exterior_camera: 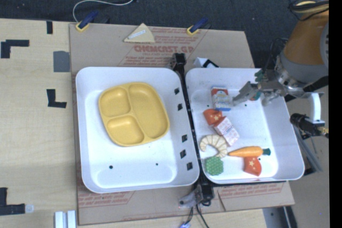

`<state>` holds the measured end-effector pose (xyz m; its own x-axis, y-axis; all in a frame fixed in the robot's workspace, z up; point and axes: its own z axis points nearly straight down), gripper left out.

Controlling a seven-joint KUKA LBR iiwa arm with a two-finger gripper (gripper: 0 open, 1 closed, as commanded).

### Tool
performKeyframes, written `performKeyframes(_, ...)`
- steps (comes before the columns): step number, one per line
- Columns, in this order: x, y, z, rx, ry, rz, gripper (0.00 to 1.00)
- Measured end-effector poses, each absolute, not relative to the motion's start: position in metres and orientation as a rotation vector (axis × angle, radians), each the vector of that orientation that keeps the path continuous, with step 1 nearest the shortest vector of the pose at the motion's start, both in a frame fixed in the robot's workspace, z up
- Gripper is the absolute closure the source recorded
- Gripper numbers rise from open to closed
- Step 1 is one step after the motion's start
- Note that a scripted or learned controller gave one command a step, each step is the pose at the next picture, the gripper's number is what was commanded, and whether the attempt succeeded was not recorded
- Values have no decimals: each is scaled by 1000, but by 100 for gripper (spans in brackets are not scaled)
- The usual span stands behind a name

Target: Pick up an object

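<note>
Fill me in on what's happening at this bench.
A grey and orange robot arm reaches in from the right, its claw hanging above the right bin near the small carton at the back. The toy food lies loose there: tomato, croissant, carrot and more. Nothing is lifted yet. The left bin holds a yellow divided plate.

We see two bins of smooth white plastic, the left bin (88,131) and right bin (278,136), faintly glossy. The yellow divided plate (133,113) looks like matt plastic. Beneath them lies a brown cardboard sheet (160,45), dull and printed, on a pale wood-look bench (32,141).
</note>
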<state>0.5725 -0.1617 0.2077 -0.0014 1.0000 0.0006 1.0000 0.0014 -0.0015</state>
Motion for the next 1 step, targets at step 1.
performKeyframes(1,572,-98,102,-2216,-2221,4,0)
